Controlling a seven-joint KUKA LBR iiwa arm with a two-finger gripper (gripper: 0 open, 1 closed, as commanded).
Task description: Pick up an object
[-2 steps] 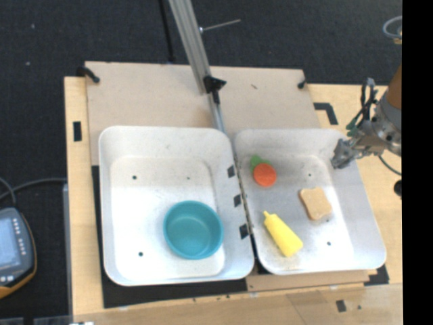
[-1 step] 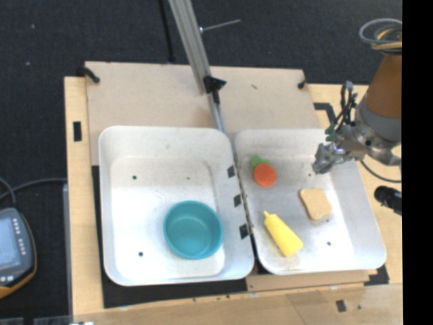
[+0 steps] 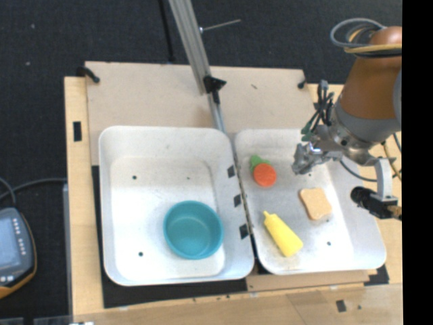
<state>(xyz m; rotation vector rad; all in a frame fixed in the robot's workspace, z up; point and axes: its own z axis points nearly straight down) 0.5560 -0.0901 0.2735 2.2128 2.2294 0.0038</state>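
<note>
The right bin [image 3: 358, 249] holds three objects: an orange-red carrot-like toy with a green top [image 3: 264, 173] near its left wall, a tan sponge-like block [image 3: 316, 204] in the middle, and a yellow bottle-shaped toy [image 3: 282, 233] toward the front. A teal bowl [image 3: 193, 229] sits in the left bin [image 3: 135, 161]. My gripper [image 3: 304, 161] hangs over the upper part of the right bin, right of the carrot toy and above the tan block, touching neither. I see nothing held in it.
A slanted metal pole [image 3: 193, 39] rises from the bench behind the bins' shared wall. Cables hang beside the arm's wrist [image 3: 369, 97]. A handheld pendant [image 3: 13, 239] lies off the bench at the left edge.
</note>
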